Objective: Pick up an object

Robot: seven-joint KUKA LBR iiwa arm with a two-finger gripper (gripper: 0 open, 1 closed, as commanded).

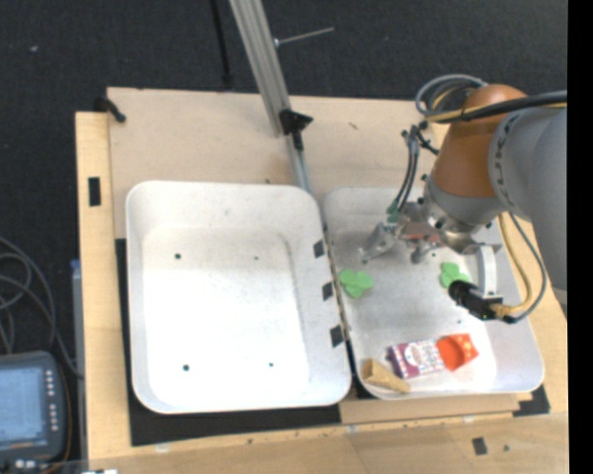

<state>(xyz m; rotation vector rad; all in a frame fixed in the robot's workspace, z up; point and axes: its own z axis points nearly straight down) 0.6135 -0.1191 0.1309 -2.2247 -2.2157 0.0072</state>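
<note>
My gripper (395, 248) hangs over the upper middle of the right bin (376, 205), open, with nothing between its fingers. A small green piece (356, 282) lies just below and left of it, near the bin's left wall. A second green piece (450, 274) sits to the gripper's right, partly under the wrist hardware. At the bin's front lies a purple and orange carton (430, 355), with a tan piece (381, 373) at its left end.
The left bin (227, 294) sits beside the right one, their walls touching. A slanted metal pole (267, 67) rises from behind the bins. Cables (514, 265) loop off the wrist over the right bin's right side.
</note>
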